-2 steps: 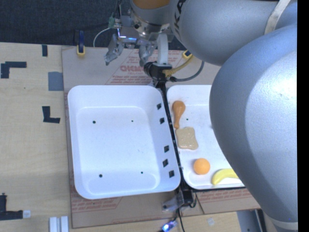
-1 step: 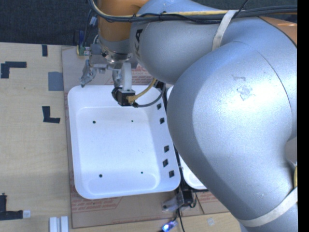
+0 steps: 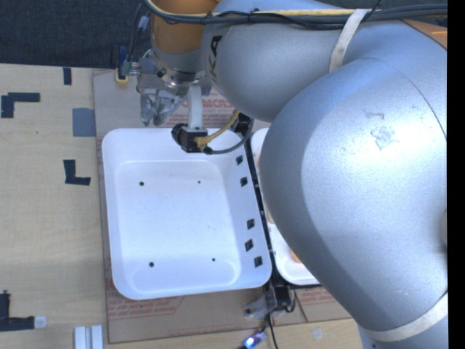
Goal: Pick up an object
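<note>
Counter [image 3: 43, 231] at far left: tan, with a few black tape marks [image 3: 73, 171]. Left bin [image 3: 116, 195] in full view: white, four dark dots on the floor, a row of small black squares [image 3: 251, 224] down its right wall.

Pincer [image 3: 155, 110] hangs just past that bin's far-left corner, outside the rim, pointing down over the brown sheet [image 3: 120, 97] that lies under the bins. Opening: cannot tell, since the metal tip reads as one blurred cluster. No object visible in its grip.

Orange band [image 3: 182, 13] sits right above the pincer, at the top edge. Arm [image 3: 363, 158] runs from there to the right and down: one grey link across the top, then a big rounded grey link close to the lens, over the right bin [image 3: 290, 273].

Task object: only candidate is a small orange-ish patch [image 3: 293, 254] in the exposed sliver of the right bin, tight against the arm's edge. Well apart from the pincer: to the right and nearer the camera, with the whole left bin between. Cannot tell its shape or what it is.

Hidden: most of the right bin, under the grey link. Only its near-left corner and a strip of left rim show. Arm cut off at the top and right edges. Dark hardware [image 3: 269, 300] at the bins' near junction, too blurred to identify.
</note>
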Robot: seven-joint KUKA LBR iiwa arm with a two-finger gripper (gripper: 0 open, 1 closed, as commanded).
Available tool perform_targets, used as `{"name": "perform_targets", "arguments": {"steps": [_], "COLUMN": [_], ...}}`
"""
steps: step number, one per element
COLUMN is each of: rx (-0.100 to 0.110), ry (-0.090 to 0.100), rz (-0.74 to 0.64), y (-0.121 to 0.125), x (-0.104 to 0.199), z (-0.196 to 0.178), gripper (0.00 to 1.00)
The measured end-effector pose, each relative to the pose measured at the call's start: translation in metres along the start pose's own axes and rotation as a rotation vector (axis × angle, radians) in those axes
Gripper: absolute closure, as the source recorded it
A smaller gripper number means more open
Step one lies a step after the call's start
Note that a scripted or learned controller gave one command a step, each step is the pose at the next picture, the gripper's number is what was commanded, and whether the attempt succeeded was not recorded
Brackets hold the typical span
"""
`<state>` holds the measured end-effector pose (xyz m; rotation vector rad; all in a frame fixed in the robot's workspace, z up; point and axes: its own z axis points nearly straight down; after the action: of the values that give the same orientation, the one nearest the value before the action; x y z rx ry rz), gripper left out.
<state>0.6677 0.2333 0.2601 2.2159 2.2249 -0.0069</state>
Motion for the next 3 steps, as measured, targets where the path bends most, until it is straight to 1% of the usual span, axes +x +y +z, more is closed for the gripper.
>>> {"name": "perform_targets", "arguments": {"steps": [1, 2, 3], "rx": [-0.003, -0.004, -0.001], "ry": [0.004, 0.005, 0.001], "rz": [0.001, 0.002, 0.001], "y": [0.000, -0.010, -0.010], "x": [0.000, 0.000, 0.000], "z": [-0.026, -0.061, -0.068], "gripper": [1.00, 1.00, 1.00]}}
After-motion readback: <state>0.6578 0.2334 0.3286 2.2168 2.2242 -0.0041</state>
